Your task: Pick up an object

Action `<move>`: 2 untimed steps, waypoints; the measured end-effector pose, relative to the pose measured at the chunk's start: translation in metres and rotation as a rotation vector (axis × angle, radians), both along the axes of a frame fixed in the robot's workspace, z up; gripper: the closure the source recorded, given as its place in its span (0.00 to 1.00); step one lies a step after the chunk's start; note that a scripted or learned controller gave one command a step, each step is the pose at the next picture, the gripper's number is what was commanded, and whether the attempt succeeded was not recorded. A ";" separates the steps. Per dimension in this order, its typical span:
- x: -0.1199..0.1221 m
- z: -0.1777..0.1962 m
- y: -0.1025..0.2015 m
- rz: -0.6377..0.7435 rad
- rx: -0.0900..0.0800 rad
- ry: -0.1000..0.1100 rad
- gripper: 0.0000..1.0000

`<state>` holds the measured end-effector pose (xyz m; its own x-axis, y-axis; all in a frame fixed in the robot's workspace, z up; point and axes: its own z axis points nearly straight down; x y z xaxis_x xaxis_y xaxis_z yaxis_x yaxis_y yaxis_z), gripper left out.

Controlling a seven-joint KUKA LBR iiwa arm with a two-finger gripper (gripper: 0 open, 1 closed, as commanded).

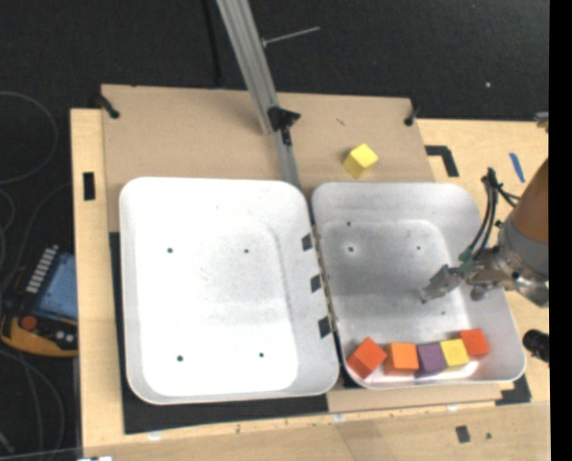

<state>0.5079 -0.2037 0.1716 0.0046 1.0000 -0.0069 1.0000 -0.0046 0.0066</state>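
Hovering over the right shallow white bin (363,209), my two-finger claw (456,284) is blurring; I cannot tell its state.

1. Two white bins sit side by side on the bench: the left bin (219,291) and the right bin (382,257).
2. The arm (531,219) enters at 3 o'clock; its gripper (449,284) hangs over the right bin's right half.
3. Along that bin's 6 o'clock wall lies a row of blocks: red block (368,355), orange block (404,356), purple block (430,357), yellow block (455,352), and another red block (474,343), each touching the next.
4. A yellow cube (361,159) lies on the bench outside the bins, at 12 o'clock from the right bin.
5. A metal rail (252,56) slants from 12 o'clock down toward the seam between the bins.
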 end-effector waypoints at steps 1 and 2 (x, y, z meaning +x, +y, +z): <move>0.000 -0.077 0.035 0.007 0.003 0.004 0.00; 0.008 -0.054 0.019 0.003 0.006 0.003 0.00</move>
